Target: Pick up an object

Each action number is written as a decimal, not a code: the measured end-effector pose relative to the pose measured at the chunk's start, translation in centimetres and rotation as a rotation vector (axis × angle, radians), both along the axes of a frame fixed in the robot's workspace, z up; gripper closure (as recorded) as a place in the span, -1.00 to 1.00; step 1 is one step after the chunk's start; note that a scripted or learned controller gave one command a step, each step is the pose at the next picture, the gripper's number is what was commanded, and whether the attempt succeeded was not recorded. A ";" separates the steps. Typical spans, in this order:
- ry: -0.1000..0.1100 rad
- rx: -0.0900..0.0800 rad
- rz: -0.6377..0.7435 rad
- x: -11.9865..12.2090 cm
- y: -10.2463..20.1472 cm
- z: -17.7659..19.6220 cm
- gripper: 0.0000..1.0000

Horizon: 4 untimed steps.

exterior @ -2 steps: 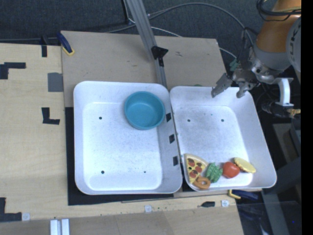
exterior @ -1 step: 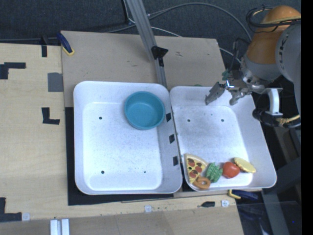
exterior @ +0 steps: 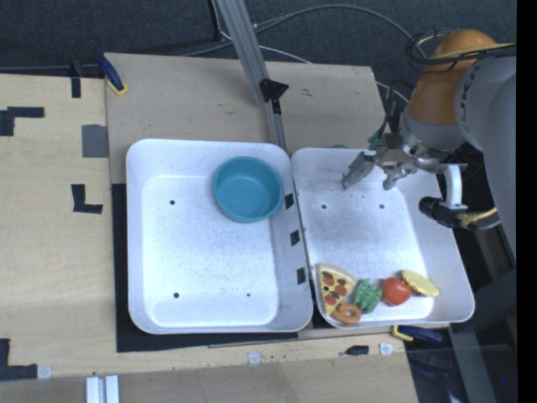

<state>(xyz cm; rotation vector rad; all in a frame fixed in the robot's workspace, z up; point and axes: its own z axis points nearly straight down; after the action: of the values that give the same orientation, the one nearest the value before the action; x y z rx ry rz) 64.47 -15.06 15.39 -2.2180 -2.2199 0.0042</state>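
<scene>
Gripper (exterior: 370, 177), fingers spread, grasping nothing, hovers over my right bin (exterior: 361, 225); toy food (exterior: 369, 292) lines its near edge; left bin (exterior: 168, 259) holds a blue bowl (exterior: 247, 189).

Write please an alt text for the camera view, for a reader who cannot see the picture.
A grey robot arm reaches in from the right, its gripper with jaws open and holding nothing, over the far end of the right bin. Small toy foods, including a pizza slice and a tomato, lie along that bin's near edge. The left bin holds a blue bowl.

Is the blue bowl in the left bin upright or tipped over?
Upright. The blue bowl sits in the left bin with its round opening facing up and the inside visible.
</scene>
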 end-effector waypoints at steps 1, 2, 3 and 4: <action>-0.004 -0.001 0.001 0.1 0.0 1.2 1.00; -0.008 -0.001 0.000 0.9 -0.5 5.9 1.00; -0.009 -0.001 0.001 1.7 0.2 11.5 1.00; -0.007 -0.001 0.000 1.7 0.2 14.7 1.00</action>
<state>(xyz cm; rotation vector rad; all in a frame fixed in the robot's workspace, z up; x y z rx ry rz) 66.19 -14.82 30.11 -2.2222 -2.2236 -0.0025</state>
